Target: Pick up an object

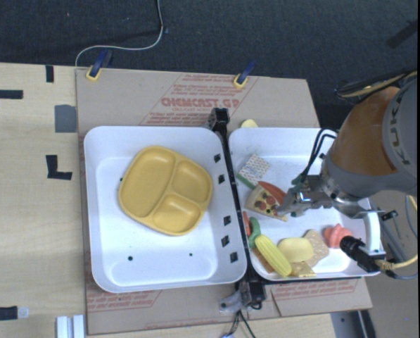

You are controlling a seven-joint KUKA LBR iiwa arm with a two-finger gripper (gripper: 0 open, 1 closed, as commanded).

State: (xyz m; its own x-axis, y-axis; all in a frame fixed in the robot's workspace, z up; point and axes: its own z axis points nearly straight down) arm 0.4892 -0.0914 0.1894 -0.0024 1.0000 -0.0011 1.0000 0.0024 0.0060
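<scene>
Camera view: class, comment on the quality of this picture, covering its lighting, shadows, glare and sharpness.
In the camera view the light is even and soft; the yellow plate casts only a faint shadow on the left bin. The white bins show no harsh glare. The picture is slightly soft overall, so the small toys near the gripper in the right bin blur together.

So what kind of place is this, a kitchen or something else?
Probably a robot test bench, not a kitchen: two white bins clamped on cardboard, a grey arm's gripper over toy food like the corn, and a yellow divided plate.
</scene>
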